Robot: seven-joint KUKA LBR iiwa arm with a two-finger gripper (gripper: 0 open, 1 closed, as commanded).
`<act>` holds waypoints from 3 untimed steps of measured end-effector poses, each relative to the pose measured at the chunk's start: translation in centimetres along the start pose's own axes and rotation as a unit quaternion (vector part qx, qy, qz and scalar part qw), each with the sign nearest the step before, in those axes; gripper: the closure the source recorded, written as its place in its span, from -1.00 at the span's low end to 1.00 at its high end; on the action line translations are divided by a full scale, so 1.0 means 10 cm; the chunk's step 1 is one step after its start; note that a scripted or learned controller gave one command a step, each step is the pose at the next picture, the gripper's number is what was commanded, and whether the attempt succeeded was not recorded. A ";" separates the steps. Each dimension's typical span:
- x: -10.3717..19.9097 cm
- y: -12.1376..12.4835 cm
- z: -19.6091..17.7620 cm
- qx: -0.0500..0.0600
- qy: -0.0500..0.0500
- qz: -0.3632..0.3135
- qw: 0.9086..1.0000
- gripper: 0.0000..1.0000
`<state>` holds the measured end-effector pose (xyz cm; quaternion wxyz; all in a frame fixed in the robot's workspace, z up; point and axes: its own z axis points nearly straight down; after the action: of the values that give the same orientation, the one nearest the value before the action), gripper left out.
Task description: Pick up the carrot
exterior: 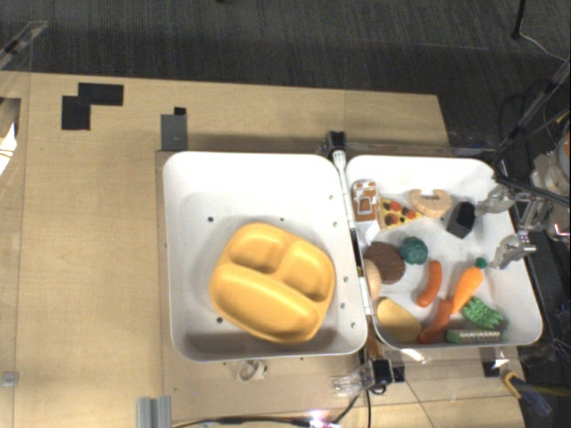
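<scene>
My fingers (507, 230) hang open at the right bin's (526, 328) rim, holding nothing, while the carrot (467, 288) lies wedged between a sausage (430, 283) and green toy (482, 313), so closing carelessly could snag a neighbour.

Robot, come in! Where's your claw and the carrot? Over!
Claw open, above right bin's edge. Carrot lying free, ungrabbed. Sausage and green toy crowd it.
</scene>
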<state>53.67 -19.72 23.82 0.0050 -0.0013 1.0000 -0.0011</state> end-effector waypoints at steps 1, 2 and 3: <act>-0.19 0.25 1.31 -0.003 0.005 -0.065 0.998 -1.00; -0.03 -0.08 1.48 0.000 -0.003 -0.148 0.989 -1.00; 0.31 -0.06 1.48 0.000 -0.004 -0.309 0.951 -1.00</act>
<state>50.68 -20.33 8.99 0.0089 -0.3098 0.9508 -0.0031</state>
